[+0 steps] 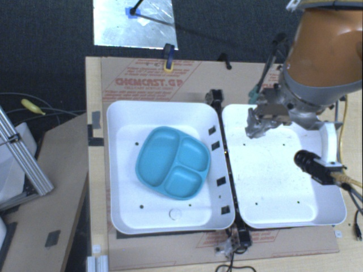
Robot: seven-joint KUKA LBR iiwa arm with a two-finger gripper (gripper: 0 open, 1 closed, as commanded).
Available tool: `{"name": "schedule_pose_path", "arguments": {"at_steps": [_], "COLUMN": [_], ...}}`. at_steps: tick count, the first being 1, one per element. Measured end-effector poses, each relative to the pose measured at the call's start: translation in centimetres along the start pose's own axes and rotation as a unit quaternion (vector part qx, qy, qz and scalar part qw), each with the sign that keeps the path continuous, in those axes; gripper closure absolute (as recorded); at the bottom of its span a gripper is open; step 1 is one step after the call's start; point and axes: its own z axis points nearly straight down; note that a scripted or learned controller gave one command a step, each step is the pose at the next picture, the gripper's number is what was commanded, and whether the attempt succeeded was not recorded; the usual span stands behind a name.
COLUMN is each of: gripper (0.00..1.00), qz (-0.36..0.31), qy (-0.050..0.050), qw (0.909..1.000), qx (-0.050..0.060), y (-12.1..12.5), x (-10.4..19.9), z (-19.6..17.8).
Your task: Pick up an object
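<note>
A light blue divided plate (pixel 172 162) lies flat in the left white bin (pixel 128 208), near its middle. My gripper (pixel 256 129) hangs over the back left part of the right white bin (pixel 283 208), well to the right of the plate and apart from it. No object shows between its fingers.
A black hinge strip (pixel 221 152) runs between the two bins. Brown cardboard (pixel 147 81) lies under the bins, with a blue and yellow clamp (pixel 168 56) at its back edge. A shiny metal sheet (pixel 134 16) lies behind the bench.
</note>
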Motion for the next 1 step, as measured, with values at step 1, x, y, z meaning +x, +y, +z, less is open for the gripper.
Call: {"name": "schedule_pose_path", "arguments": {"at_steps": [1], "gripper": [1.0], "qz": [-0.009], "qy": [0.003], "qw": [0.9999], "qx": [-0.006], "y": [-1.16], "x": [9.53], "z": [-3.53]}}
